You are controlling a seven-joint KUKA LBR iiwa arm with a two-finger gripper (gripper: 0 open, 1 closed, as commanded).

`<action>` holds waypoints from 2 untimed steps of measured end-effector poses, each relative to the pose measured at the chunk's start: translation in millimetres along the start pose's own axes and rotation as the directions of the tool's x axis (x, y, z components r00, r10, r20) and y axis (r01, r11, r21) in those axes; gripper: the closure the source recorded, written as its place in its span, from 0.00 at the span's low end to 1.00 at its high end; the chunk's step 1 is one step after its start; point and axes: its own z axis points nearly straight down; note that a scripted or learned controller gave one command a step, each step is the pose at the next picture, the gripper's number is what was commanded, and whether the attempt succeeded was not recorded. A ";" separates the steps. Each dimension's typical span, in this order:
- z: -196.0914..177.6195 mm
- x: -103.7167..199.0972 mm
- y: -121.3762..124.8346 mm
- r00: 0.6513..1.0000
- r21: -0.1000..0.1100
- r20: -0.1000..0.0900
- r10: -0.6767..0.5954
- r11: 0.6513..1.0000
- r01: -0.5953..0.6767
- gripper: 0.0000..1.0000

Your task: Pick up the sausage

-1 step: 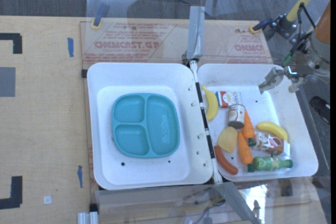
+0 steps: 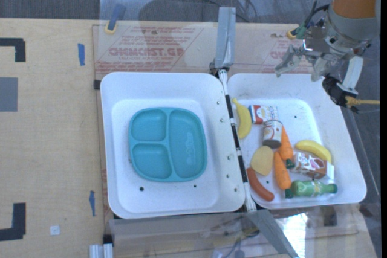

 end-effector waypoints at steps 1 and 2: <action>69.3 153.2 7.8 0.992 0.004 -0.002 -0.124 0.992 0.124 0.00; 87.5 96.9 -45.4 0.988 0.004 -0.002 -0.153 0.988 0.153 0.00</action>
